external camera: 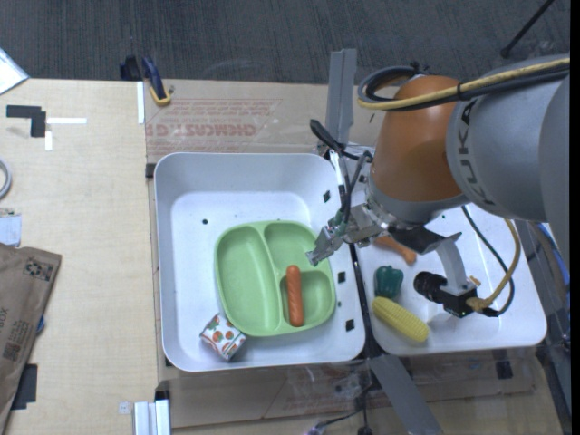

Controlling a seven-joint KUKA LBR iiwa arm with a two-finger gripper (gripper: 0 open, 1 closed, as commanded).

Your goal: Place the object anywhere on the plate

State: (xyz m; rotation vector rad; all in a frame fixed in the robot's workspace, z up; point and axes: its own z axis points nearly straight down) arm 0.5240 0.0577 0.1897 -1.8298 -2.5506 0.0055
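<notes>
Orange hot dog [294, 294] lies lengthwise in the green plate's [245, 284] right compartment, just below-left of the gripper [324, 246], whose grasp state I cannot tell.

The arm [471, 143] covers most of the right bin [517, 324] and part of an orange carrot-like piece [399, 249], and its gripper fingers are too small to read.
</notes>
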